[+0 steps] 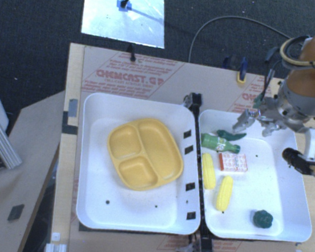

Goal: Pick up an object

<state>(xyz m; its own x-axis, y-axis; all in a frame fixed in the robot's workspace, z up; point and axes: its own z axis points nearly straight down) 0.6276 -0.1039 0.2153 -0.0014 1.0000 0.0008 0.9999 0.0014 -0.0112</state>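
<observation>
Nothing's picked up yet from where I'm standing: the hand (257, 123) hovers spread and empty over the right bin (295, 195), just above the green bottle (219, 141) lying there.

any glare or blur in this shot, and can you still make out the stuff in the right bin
In the camera view, the silvery sheet at the top glares nearly white; the gripper looks slightly soft; the two corn cobs, green bottle and dark green lump in the right bin stay readable, shadows faint.
</observation>
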